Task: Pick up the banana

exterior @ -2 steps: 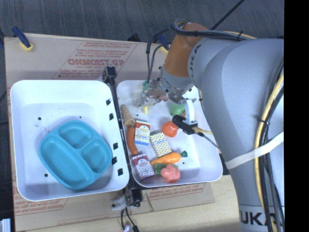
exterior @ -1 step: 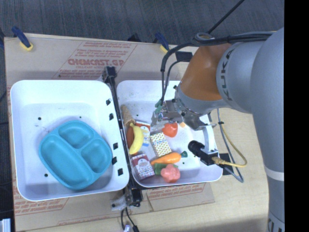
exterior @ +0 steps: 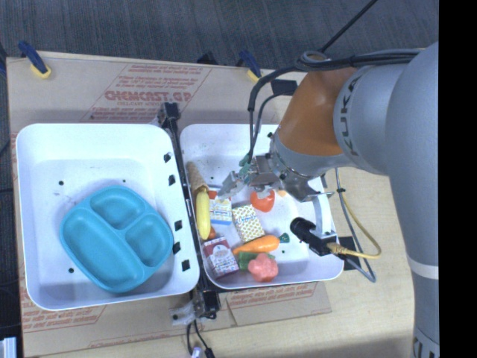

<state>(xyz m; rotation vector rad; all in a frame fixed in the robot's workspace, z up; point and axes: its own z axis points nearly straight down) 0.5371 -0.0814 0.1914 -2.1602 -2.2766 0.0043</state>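
- Grey arm (exterior: 417, 162) is marked "KUKA" beside its orange band.
- "CHEMCAST GP" is printed on the cardboard (exterior: 145, 95).
- Banana (exterior: 202, 213) is laid along the right bin's (exterior: 223, 136) left wall, long axis near-to-far.
- Gripper (exterior: 246, 179) is seen above the bin; its finger state cannot be told.

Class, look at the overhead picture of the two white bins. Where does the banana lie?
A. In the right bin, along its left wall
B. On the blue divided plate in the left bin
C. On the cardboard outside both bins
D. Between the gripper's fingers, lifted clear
A: the banana lies lengthwise against the left wall of the right bin, beside the small food packets, with the gripper above and to its right.
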